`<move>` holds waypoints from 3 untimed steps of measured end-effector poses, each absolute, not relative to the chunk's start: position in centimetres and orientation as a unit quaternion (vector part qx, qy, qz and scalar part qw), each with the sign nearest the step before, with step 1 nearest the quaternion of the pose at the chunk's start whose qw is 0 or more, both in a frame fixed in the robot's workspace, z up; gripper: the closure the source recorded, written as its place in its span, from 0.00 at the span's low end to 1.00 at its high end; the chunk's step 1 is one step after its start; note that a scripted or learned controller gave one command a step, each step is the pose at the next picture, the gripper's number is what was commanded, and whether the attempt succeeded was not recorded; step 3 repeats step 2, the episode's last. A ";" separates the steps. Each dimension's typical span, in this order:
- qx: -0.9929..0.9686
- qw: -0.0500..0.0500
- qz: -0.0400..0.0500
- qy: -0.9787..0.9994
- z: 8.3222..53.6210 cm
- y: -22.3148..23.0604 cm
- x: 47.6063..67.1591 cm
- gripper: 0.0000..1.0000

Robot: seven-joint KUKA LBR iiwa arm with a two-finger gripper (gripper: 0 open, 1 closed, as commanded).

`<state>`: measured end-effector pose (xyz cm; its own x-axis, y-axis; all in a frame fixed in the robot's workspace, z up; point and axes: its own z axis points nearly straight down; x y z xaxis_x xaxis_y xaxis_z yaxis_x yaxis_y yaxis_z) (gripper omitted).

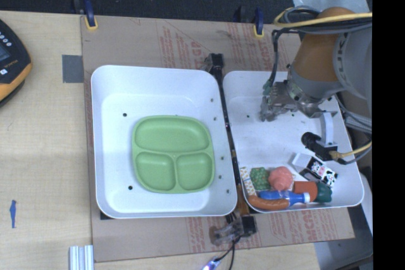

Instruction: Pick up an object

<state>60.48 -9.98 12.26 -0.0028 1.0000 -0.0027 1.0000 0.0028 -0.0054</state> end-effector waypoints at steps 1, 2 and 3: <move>-0.705 0.001 0.001 -0.709 19.3 -3.4 59.8 1.00; -0.705 0.001 0.002 -0.709 19.2 1.8 63.1 1.00; -0.705 0.001 0.002 -0.709 19.2 1.8 63.1 1.00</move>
